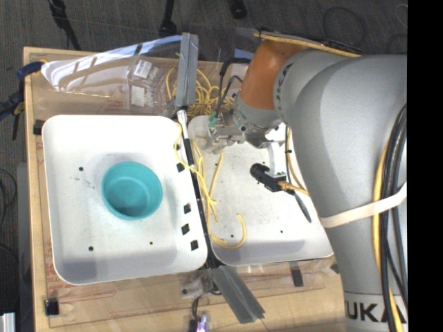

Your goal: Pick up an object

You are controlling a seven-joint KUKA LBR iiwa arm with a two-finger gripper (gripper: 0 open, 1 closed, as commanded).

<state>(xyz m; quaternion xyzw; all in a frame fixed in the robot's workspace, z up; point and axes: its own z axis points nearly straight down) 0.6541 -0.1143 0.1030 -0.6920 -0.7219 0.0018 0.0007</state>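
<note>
Pincer (220, 134): at the far left corner of the right bin (266, 227), by the divide between bins; how far open, and whether it has hold of anything, cannot be told. Teal bowl (132, 189): upright, mid-floor of the left bin (76, 244), well apart from the pincer. Bins side by side on a wooden surface (33, 81).

The arm (346, 130) hides the right bin's (263, 216) right side
</note>
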